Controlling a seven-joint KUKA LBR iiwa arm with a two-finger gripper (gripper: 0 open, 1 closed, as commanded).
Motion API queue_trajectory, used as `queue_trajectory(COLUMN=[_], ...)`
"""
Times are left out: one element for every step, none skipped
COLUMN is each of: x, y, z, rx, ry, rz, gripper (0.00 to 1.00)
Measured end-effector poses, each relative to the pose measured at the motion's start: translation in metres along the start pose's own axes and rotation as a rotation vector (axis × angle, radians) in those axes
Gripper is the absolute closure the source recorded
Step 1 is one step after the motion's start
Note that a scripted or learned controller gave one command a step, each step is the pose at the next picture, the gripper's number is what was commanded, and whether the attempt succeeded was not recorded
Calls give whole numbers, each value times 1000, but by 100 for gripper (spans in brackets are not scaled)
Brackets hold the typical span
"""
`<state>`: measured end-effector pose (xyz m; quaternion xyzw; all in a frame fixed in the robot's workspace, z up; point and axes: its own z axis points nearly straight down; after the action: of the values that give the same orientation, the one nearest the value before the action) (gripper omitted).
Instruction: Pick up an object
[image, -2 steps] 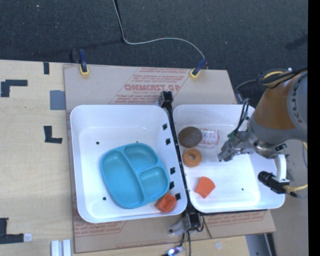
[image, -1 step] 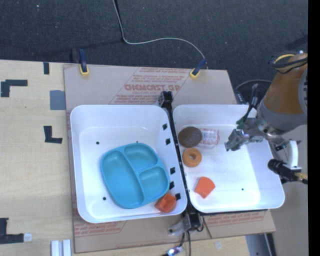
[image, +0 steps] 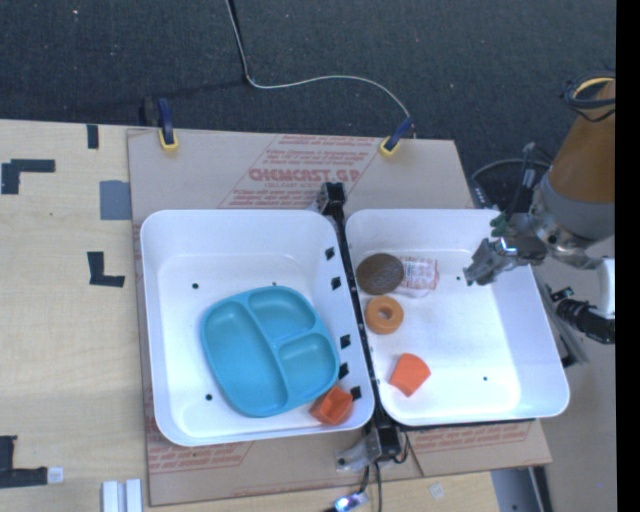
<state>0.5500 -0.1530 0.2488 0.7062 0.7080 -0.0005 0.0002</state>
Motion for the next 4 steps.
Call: queue_trajectory(x=[45,93,138,194], y=[4,11,16,12], z=[14,17,18,14], rx=[6,6,6,6], ry=[2,2,2,2], rz=[-3,-4,-4,-6], gripper=[100,100,100,100])
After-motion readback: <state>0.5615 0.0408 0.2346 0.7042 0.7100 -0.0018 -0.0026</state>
